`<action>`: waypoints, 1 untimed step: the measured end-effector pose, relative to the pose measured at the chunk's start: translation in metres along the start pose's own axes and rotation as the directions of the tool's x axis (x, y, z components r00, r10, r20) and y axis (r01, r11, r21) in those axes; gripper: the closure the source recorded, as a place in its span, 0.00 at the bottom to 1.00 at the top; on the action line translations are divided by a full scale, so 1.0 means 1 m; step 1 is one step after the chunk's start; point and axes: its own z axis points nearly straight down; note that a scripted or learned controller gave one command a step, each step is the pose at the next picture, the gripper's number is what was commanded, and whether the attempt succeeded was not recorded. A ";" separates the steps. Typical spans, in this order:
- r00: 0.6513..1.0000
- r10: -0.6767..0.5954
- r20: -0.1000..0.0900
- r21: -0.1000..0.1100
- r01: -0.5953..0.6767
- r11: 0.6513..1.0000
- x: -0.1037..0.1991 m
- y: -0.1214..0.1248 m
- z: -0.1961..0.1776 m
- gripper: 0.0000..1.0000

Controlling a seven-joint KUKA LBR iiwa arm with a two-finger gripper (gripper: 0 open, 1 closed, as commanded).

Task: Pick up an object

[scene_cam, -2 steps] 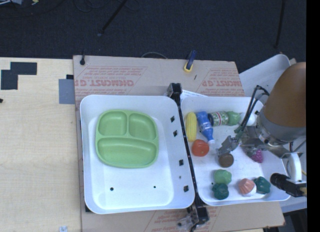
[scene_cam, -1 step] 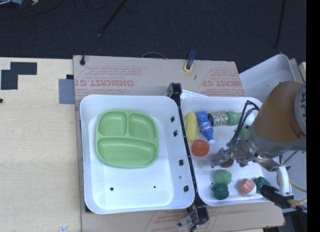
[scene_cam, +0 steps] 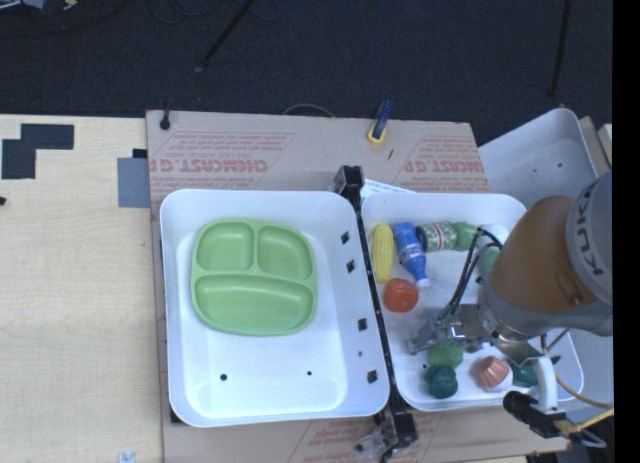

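Observation:
The right bin holds a yellow corn cob, a blue bottle, a green bottle, a red-orange ball, a light green item, a dark green ball and a pink piece. My gripper hangs low over this bin, its metal fingers just above the light green item and right of the red-orange ball. The orange band and wrist cover the bin's right part.
The left bin carries a light green divided plate in its upper half. A black divider separates the bins. Brown cardboard lies behind them, with a blue and yellow clip on it.

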 end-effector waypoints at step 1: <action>1.000 0.004 0.000 -0.005 -0.004 1.000 0.000 -0.001 0.002 0.00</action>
